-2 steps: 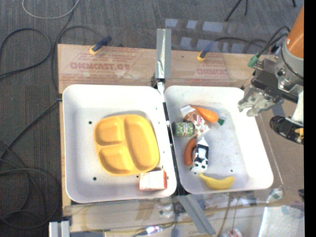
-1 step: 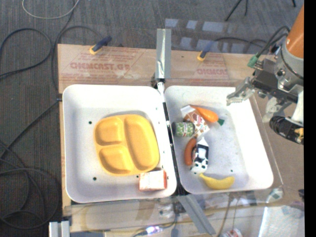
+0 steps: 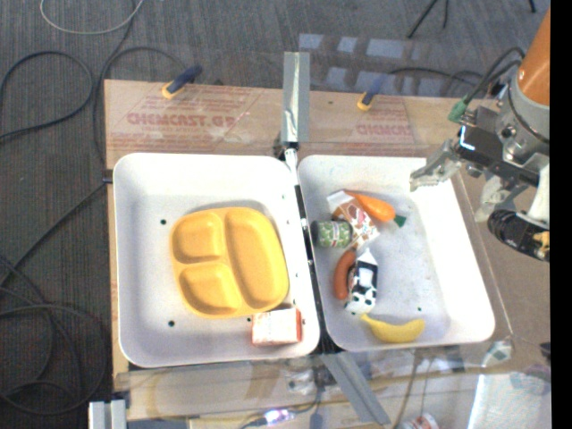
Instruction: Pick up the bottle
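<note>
The bottle [image 3: 362,284], white with black cow patches, lies near the middle of the right bin [image 3: 465,266], cap toward the near wall. It sits in a tight cluster: a sausage [image 3: 342,275] lies against its left side, a small green can [image 3: 333,233] and a red-and-white packet [image 3: 353,217] sit just beyond it, a carrot [image 3: 374,206] lies past those, and a banana [image 3: 393,329] rests just below its cap. The pincer [image 3: 438,170] hangs over the far right corner of that bin, well apart from the bottle and with nothing between its fingers; whether they are spread or closed cannot be told from this angle. The left bin [image 3: 134,239] holds a yellow tray [image 3: 231,262] and a small carton [image 3: 275,327]. The crowding is probably the main risk: a finger coming down on the left could land on the sausage or catch it along with the bottle. The bottle's rounded body may also roll or squirt out of a grip set off its middle, nudging the banana.
</note>
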Robot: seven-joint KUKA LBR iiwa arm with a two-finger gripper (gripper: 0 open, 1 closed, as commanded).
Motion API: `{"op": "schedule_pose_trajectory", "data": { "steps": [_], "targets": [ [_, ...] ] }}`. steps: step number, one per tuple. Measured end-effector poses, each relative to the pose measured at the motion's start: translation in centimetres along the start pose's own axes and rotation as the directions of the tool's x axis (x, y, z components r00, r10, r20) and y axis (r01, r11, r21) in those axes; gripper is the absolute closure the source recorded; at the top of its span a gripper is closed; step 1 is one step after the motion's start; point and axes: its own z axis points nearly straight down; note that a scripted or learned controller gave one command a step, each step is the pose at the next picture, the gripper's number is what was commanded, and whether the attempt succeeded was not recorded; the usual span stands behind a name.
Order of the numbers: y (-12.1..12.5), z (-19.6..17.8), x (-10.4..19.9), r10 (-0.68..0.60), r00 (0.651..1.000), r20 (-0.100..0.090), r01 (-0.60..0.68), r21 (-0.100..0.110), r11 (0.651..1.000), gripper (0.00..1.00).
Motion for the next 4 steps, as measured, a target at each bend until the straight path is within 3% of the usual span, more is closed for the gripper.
{"op": "schedule_pose_trajectory", "data": {
  "steps": [1,2,3,4],
  "targets": [
    [2.5,3.1,-1.5,0.122,0.992,-0.02,-0.122,-0.002,0.993,0.0],
    [2.5,2.2,-1.5,0.12,0.993,-0.016,-0.12,0.0,0.993,1.0],
    [2.5,2.2,-1.5,0.121,0.992,-0.015,-0.121,-0.001,0.993,0.0],
    [2.6,1.3,-1.6,0.121,0.993,-0.011,-0.121,0.001,0.993,1.0]
  ]
}}
